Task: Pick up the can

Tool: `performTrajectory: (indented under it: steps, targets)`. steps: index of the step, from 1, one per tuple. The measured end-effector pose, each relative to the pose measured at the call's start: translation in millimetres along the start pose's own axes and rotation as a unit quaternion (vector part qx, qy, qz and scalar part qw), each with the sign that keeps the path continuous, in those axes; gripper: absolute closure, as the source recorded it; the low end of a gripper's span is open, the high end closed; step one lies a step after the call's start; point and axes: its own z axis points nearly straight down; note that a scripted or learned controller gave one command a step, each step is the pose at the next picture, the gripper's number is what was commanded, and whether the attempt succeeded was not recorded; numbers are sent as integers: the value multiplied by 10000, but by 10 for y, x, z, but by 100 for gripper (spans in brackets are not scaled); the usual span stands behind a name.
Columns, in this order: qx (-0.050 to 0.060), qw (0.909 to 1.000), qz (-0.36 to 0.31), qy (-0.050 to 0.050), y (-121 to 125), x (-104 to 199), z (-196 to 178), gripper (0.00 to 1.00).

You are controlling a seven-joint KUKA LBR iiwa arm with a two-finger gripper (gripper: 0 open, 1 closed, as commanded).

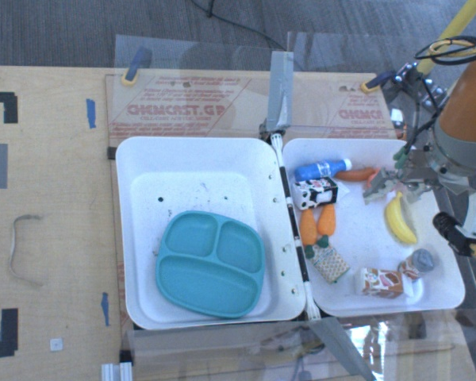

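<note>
I see the small grey metal can [421, 259] untouched at lower right; claw [387, 182] above it, grip state unclear, pick pending.

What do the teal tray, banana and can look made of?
Teal tray: likely moulded plastic, matte, one even colour with rounded compartment walls. Banana: looks like smooth plastic toy fruit, uniform yellow, though real fruit can't be ruled out. Can: small grey top suggests dull metal; too small to confirm.
</note>
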Motion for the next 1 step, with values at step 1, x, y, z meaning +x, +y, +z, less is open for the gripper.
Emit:
performTrajectory:
  steps: [1]
  targets:
    - [-2, 9891, -1474, 1, -549, -471, 389, 0]
